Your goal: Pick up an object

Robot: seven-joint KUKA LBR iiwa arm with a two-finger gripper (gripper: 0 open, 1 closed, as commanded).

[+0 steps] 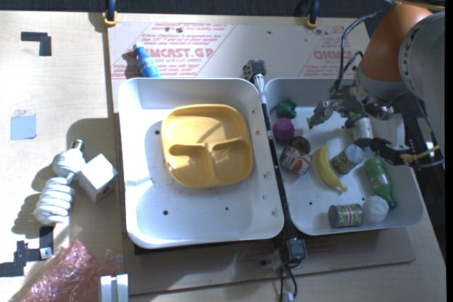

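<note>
The right bin point(304, 92) holds several objects: a small green toy point(286, 108), a purple ball point(284, 129), a red-labelled can point(296, 160), a banana point(327, 167), a green-labelled can point(345, 159), a green bottle point(379, 182), a can lying on its side point(345, 215) and a white ball point(376, 207). My gripper point(327, 113) hovers over the bin's upper middle, right of the green toy and above the banana. Nothing shows in its grasp. A small white bottle point(363, 128) sits just under the wrist.
The left bin point(141, 208) carries a yellow divided plate point(207, 145). Outside the bins on the left lie a spiral light bulb point(58, 189), a white box point(98, 175) and a red mesh bag point(67, 272). A blue object point(147, 61) rests behind the left bin.
</note>
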